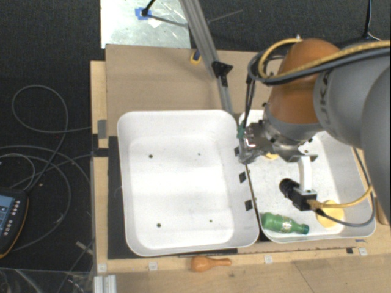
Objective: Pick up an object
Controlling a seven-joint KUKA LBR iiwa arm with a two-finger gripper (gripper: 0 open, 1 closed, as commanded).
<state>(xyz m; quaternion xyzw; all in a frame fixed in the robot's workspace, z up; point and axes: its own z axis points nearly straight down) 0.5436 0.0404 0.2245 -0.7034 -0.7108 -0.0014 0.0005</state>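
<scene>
the gripper (247,144) hangs low over the right bin (360,224); whether it is open, i cannot tell. to pick well, it should centre over the one green bottle (284,224), lying below and just right of it. two bins; one yellow piece (328,217) beside the bottle.

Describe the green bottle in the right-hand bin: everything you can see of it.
The green bottle lies on its side on the floor of the right bin, close to that bin's near rim and its near-left corner. It looks like glossy green plastic or glass, with a pale label patch on the body and a narrower neck pointing toward the view's right. It looks intact. It lies apart from the gripper's black parts above it. A yellow object lies to its right, apart.
</scene>
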